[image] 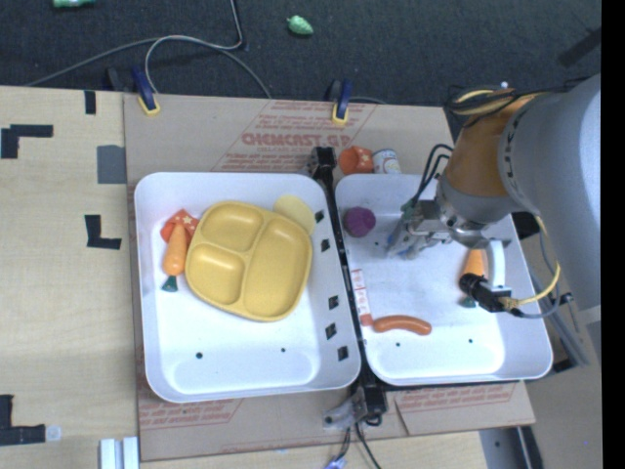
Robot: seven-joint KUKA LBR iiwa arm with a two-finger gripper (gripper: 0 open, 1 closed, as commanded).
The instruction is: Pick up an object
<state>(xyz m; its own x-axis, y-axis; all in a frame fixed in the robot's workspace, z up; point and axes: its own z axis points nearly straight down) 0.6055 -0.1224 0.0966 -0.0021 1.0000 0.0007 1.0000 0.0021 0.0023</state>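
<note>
Two white bins [156, 360], cardboard bench [283, 135], dark floor [391, 8]

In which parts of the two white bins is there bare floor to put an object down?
Left bin: the front strip below the yellow divided plastic plate. Right bin: the middle, between the purple ball and the orange sausage. Crowded: the left bin's upper half, and around the end effector.
</note>
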